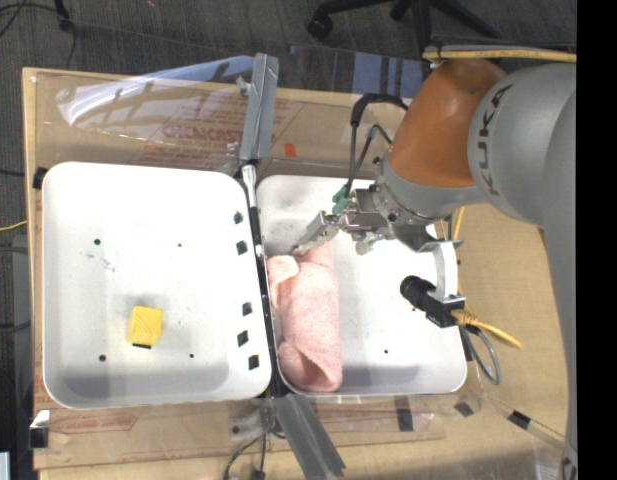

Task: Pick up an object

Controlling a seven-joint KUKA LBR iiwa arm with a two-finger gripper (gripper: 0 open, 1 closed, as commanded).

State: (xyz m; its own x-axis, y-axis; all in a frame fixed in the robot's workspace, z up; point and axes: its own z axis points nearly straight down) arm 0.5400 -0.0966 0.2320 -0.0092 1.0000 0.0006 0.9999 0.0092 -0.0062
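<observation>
Camera view, hand: low over the right bin, at the upper end of the pink towel; whether it is released or clenched cannot be told.
Towel: along the right bin's left wall.
Left bin: yellow block near its front.
Risk: soft cloth may slip free, or only a fold may lift.

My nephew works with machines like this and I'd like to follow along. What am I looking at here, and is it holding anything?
One camera looks down at a slant on a bench. The grey arm with the orange band is a robot reaching in from the right. Its pincer sits low over the right white bin, right at the top end of a pink cloth. Whether it grips the cloth I cannot tell. The left white bin holds a small yellow block.
</observation>
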